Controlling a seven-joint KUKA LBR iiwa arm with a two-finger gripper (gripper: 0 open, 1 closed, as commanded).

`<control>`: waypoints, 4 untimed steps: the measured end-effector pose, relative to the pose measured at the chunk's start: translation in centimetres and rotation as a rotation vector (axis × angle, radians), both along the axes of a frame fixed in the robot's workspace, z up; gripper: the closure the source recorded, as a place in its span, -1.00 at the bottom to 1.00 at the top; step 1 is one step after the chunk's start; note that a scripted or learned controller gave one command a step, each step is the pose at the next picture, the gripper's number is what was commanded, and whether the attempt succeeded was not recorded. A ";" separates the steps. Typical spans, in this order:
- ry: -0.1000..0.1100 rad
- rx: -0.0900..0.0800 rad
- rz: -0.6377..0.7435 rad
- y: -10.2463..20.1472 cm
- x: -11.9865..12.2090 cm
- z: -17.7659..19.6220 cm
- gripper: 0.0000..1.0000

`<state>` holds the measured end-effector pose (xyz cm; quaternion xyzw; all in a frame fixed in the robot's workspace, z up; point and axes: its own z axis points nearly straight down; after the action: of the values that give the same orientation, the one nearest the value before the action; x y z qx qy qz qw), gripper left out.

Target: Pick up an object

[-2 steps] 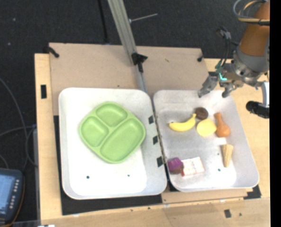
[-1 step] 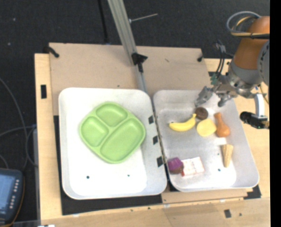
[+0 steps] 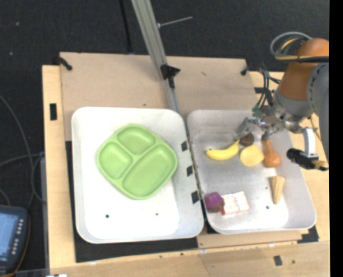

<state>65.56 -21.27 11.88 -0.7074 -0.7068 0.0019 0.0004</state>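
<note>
In the right bin (image 3: pixel 217 126) lie a yellow banana (image 3: pixel 222 152), a yellow round fruit (image 3: pixel 252 156), an orange carrot (image 3: pixel 270 154), a small dark brown item (image 3: pixel 247 138), a tan cone (image 3: pixel 276 188), a purple block (image 3: pixel 214 201) and a white-and-red box (image 3: pixel 235 203). My gripper (image 3: pixel 256 129) hangs low over the bin's upper part, right beside the dark brown item and just above the yellow fruit. I see nothing clearly between its fingers.
The left bin (image 3: pixel 85 212) holds a green divided plate (image 3: pixel 138 161). A metal pole (image 3: pixel 151 33) rises from behind the bins near their shared edge. The arm (image 3: pixel 301 79) enters from the right over the bench corner.
</note>
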 end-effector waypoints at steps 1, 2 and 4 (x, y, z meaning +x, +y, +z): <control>-0.003 0.000 0.000 -0.1 0.0 -1.8 -1.00; -0.007 -0.003 0.002 -0.2 0.1 -0.5 1.00; -0.009 -0.001 0.001 -1.3 0.7 10.4 1.00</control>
<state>66.24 -22.53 22.24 -0.7069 -0.7073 -0.0012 -0.0031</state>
